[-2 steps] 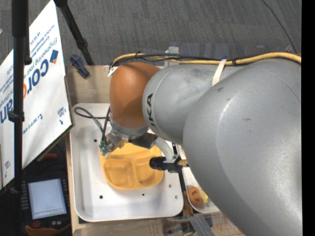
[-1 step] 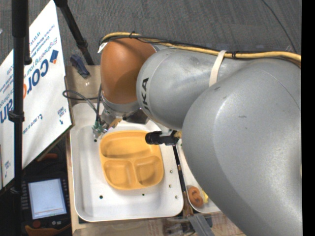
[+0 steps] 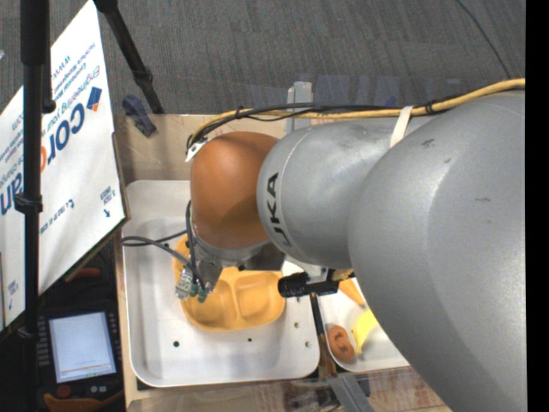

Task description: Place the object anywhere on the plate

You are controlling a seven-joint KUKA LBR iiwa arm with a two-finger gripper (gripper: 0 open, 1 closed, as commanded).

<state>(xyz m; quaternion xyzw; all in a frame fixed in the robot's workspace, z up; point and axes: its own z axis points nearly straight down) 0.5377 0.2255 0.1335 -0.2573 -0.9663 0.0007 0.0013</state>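
The grey arm (image 3: 403, 230) is by far the biggest thing here, its bulk covering most of the right side and the orange band (image 3: 227, 187) sitting directly above the plate. Taking that yellow-orange plate (image 3: 244, 303) as the landmark: it lies in the left white bin (image 3: 163, 359), a divided dish with raised ribs between its compartments. To the right of the plate, past the wall where the two bins meet, part of the right bin (image 3: 377, 363) shows beneath the arm.

In that right bin, well to the right of the plate, lie a small round brownish piece (image 3: 340, 342) and a yellow piece (image 3: 364, 329) just beside it, with an orange sliver (image 3: 350, 292) above them. These look like toy food; which one is the object to move I cannot say. Judging by their look they are light, stiff plastic, smooth and likely to slip, so a grip across the narrow middle of a piece seems safest.

The gripper (image 3: 194, 288) hangs at the plate's left edge, with a green part and cables around it. Whether it is apart or together cannot be told, and nothing is visibly held. The arm hides the plate's upper part and most of the right bin.
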